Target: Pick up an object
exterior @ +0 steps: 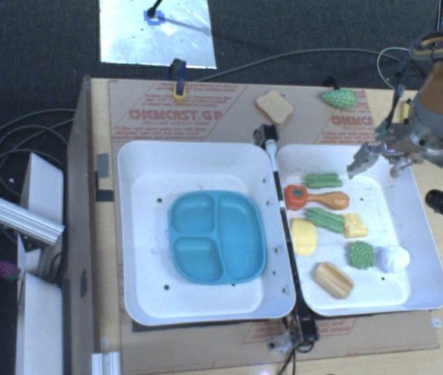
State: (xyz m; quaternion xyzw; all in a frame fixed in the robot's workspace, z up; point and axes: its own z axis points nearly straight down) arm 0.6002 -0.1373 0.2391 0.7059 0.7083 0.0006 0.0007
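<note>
On the desk (205,104), a tan cardboard-faced surface with red printing, two shallow white plastic bins sit side by side, touching along a central seam. Within the left bin (139,209) lies a light blue, three-compartment plastic plate (217,237). Toy food is scattered in the right bin (420,264): a green bean pod (322,180), an orange spoon-like piece with a red round head (315,199), a second green pod (325,220), a yellow block (355,226), a pale yellow rounded piece (303,237), a green bumpy ball (361,254), a white ball (395,259) and a tan bread roll (334,279). Outside the bins, a tan toast slice (274,107) and a green bumpy toy (339,98) rest on the desk's far strip. Hanging over the right bin's far right corner, the grey gripper (377,160) has its fingers spread apart with nothing between them, above and to the right of the bean pod. Around the desk, dark carpet (26,45) carries loose cables and a shiny metal sheet (156,22); white framing stands at the left.
</note>
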